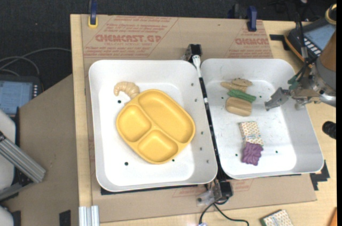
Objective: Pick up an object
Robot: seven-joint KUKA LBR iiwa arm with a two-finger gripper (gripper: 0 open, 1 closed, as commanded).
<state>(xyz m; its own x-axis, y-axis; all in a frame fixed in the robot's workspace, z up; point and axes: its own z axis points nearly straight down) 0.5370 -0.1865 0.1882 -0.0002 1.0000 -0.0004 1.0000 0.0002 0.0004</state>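
Observation:
The right bin [299, 161] holds several small items. A flat tan piece [236, 83] lies at the top, with a green pod [241, 95] under it and a tan bread roll [238, 107] below that. Nearer the front are a patterned cracker [250, 132] and a purple grape bunch [251, 153]. My gripper [287, 98] hangs over the right half of this bin, to the right of the roll and apart from every item. Nothing shows in its grasp.
The left bin [101, 129] carries a yellow divided plate [155, 126] with a croissant [126, 89] at its upper left. A black bracket [193, 52] sits between the bins at the back. Blue clamps [93, 20] [251, 24] pin the cardboard sheet.

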